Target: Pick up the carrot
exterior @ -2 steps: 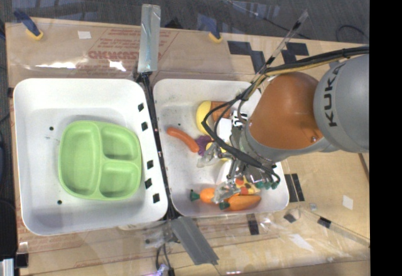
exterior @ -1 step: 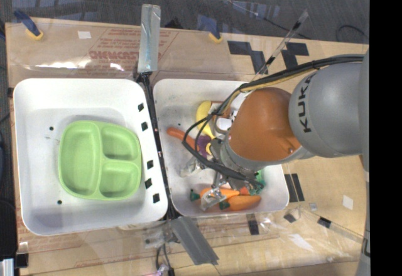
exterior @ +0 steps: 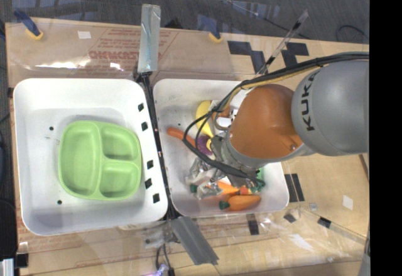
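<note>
Camera view from above puts the carrot (exterior: 242, 201) at the near wall of the right bin (exterior: 164, 143), lying flat, orange with a green tuft at one end. It looks like a light, stiff plastic toy with a smooth, tapering skin, so I judge it could slip; the thick middle, gripped across its width, seems the safest hold. A second orange piece (exterior: 226, 187) sits just beside it, and a yellow banana-like toy (exterior: 203, 109) rests at the far side. My claw (exterior: 204, 175) hangs low over the clutter, close to the carrot, and whether it is spread or pinched I cannot tell. My arm (exterior: 301, 114) reaches in from the right, orange band over the bin. The left bin (exterior: 25, 143) carries a green divided plate (exterior: 99, 160).
</note>
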`<state>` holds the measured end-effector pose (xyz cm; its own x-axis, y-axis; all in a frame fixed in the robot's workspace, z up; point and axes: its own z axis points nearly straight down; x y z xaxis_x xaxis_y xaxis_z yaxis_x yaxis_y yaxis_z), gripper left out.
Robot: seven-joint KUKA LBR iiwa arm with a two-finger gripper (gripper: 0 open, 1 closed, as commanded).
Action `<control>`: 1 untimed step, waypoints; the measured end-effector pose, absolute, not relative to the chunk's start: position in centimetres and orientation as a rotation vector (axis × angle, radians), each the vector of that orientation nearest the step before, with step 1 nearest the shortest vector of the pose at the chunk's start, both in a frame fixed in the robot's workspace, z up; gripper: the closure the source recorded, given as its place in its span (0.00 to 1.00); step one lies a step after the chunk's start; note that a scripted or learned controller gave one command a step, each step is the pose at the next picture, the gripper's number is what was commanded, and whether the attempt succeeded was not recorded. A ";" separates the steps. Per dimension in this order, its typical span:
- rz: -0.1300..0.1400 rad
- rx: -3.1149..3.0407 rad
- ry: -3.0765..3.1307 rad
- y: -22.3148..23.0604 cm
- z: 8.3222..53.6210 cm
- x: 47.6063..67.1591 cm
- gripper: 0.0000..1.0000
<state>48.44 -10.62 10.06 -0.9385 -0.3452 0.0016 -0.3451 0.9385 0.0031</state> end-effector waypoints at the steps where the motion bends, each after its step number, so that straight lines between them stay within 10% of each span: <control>1: 0.010 0.665 -3.083 -10.3 24.8 50.9 1.00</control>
<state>50.90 -10.29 24.81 -0.9109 -0.4125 -0.0106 -0.4124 0.9109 -0.0085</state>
